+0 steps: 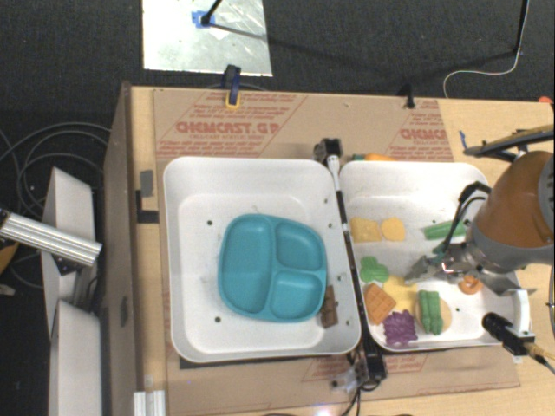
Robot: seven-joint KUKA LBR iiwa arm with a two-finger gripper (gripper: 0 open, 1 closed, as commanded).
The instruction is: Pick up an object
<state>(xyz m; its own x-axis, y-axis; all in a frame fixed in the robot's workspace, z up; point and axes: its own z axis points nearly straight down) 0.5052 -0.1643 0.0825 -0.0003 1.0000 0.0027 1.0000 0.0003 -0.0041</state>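
Camera view: two white bins are seen side by side on the worktop (pixel 260 115). The left bin (pixel 191 258) carries a teal divided plate (pixel 270 267) and a small brown piece (pixel 329 306) at its right wall. The right bin (pixel 416 176) carries the candidates for picking: two yellow pieces (pixel 377 230), a green strip (pixel 442 229), a green leafy piece (pixel 373 270), an orange waffle-like piece (pixel 379 302), a purple cluster (pixel 400 327) and a green pod (pixel 429 310).

The gripper (pixel 438 267) is seen low over the right bin, between the green strip and the green pod. Whether the jaws are released or clenched cannot be told; nothing is visibly held between them.

A clean pick is judged to call for one isolated target. The green pod, just beside the gripper, seems suitable; the jaws should be centred across its narrow width, and the crowded orange and purple pieces should be avoided on descent.
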